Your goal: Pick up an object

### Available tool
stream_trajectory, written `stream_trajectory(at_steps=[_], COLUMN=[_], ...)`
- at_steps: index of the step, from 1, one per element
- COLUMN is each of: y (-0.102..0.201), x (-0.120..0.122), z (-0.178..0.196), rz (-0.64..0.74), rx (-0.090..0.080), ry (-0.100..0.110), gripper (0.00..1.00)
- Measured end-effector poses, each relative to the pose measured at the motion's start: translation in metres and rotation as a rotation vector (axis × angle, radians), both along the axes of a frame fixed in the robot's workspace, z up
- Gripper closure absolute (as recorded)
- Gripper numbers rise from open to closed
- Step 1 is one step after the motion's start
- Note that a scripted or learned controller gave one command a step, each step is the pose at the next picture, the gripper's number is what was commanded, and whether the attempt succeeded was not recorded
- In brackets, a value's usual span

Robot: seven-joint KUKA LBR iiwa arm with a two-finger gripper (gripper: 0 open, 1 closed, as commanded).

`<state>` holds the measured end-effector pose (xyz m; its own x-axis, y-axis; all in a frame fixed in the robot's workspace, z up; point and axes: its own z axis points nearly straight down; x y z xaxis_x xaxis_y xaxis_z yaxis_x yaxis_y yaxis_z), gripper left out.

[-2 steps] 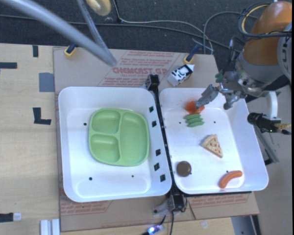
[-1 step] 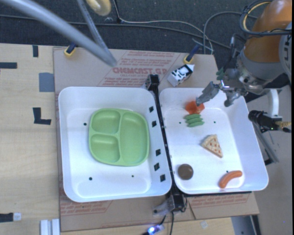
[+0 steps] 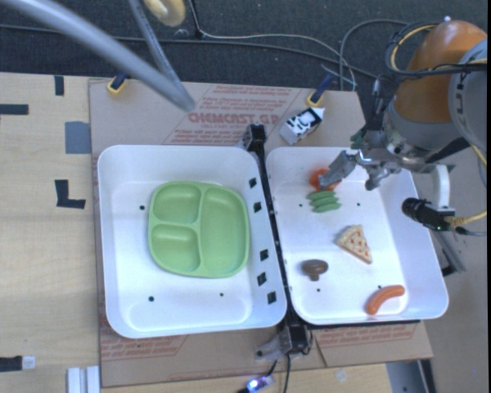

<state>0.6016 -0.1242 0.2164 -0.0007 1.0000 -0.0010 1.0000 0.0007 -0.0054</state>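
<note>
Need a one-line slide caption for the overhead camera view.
KUKA gripper hovers over the right bin near an orange piece and green pea pod; green divided plate in left bin.

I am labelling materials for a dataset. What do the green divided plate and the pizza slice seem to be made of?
Green divided plate: probably moulded plastic, matte to satin; even pale colour, soft rounded compartment ridges. Pizza slice: probably toy plastic or rubber; flat tan wedge with small red spots, too small to tell the finish.

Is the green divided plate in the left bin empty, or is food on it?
Empty: the green divided plate shows three bare compartments.
</note>
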Motion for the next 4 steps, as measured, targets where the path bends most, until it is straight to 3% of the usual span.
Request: stream_trajectory(at_steps=[2, 3, 4], y=[0.013, 0.014, 0.016], x=[-0.005, -0.004, -0.002], z=[-0.122, -0.109, -0.046], rz=[0.001, 0.003, 0.001], rx=[0.001, 0.001, 0.001], ry=[0.001, -0.002, -0.01], gripper=[0.0, 1.0, 1.0])
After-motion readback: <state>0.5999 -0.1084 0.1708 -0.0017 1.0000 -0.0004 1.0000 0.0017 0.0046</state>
